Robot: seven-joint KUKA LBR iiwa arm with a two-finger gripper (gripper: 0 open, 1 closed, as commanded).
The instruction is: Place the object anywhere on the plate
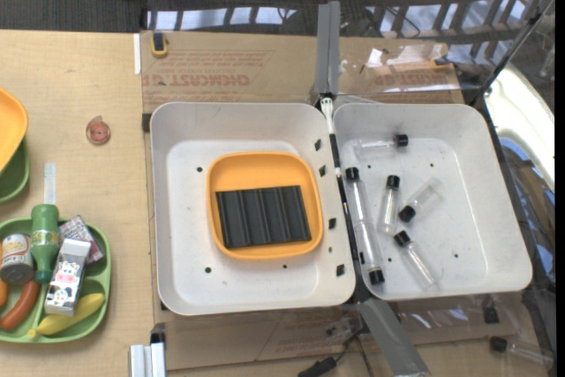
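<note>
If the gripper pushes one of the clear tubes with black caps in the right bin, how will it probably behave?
The clear tubes lie on their sides in the right bin, so one would likely roll when nudged. They look smooth and thin, so probably slippery, light, and possibly fragile.

Right edge: a pale, glossy curved form [523, 117] with a bright white sheen. Whether it belongs to the arm cannot be told.

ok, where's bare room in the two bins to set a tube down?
Left bin: the white floor ringing the orange plate is free, widest left of it and along the near edge. The plate's middle carries a dark ribbed pad, with nothing on it. Right bin: capped tubes crowd the left and centre; the right side and far right corner are bare.
</note>
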